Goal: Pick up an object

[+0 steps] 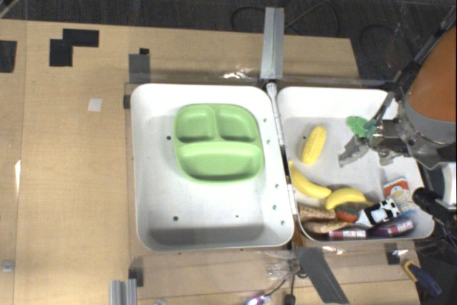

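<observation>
Two white bins (143, 175): one green tray (216, 141), two bananas (310, 186), one corn cob (314, 144).

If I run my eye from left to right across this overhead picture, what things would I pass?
Left white bin → green divided tray → right white bin → corn cob → the arm's end effector.

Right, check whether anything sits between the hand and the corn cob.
Nothing visible does. The hand hangs over bare bin floor to the right of the corn cob; the bananas lie nearer the camera.
</observation>
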`<state>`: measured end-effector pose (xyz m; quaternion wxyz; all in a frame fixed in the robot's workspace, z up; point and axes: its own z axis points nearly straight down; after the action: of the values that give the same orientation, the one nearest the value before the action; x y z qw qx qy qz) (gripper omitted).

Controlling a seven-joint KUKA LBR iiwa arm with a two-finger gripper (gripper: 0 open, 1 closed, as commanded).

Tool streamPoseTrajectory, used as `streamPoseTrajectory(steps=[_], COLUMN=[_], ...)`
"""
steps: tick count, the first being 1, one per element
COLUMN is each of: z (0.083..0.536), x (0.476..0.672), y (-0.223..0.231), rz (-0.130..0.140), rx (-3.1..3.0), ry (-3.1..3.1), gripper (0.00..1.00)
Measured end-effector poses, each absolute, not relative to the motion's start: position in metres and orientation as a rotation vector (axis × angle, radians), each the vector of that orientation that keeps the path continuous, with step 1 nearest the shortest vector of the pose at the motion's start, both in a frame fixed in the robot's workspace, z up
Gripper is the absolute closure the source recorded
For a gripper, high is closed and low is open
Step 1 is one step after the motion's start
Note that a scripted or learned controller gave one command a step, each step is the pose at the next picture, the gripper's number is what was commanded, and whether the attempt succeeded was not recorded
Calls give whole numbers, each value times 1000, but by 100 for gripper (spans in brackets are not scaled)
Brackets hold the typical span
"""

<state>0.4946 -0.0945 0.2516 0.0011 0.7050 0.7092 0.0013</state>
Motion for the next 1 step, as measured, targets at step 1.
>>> streamPoseTrajectory(steps=[1], z=[272], x=[489], y=[-87], rz=[6], rx=[2177], ry=[2259], gripper=[0])
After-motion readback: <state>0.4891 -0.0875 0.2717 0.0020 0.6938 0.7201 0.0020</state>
